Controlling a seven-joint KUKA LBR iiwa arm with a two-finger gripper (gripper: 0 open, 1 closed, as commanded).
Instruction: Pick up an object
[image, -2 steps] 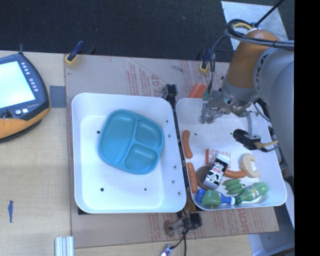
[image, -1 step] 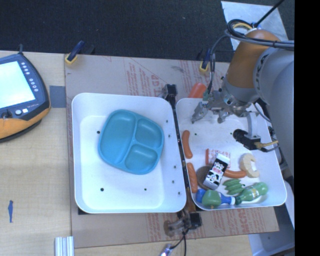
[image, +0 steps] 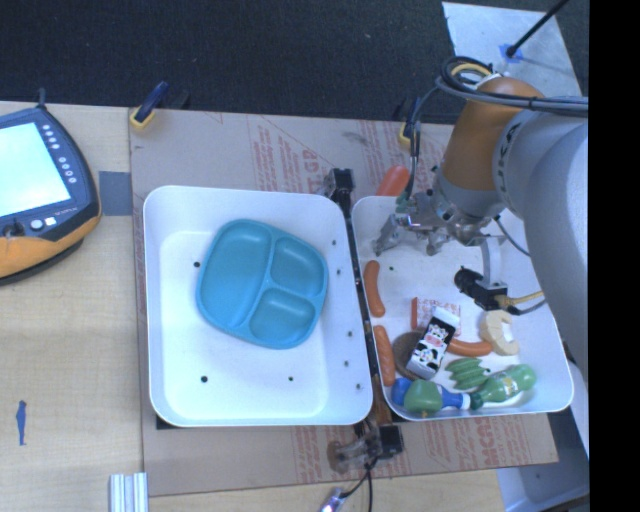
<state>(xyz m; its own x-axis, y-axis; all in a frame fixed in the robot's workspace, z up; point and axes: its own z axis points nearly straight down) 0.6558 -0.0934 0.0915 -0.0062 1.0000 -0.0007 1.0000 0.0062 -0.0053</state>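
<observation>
My pincer (image: 412, 236) hangs over the right bin's (image: 556, 398) upper left corner, spread open and holding nothing, above bare floor there.

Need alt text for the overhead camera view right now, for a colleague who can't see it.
The grey arm's gripper hangs over the far end of the right bin, which holds toy food and a small cow-print carton. The left bin holds a blue divided plate.
</observation>
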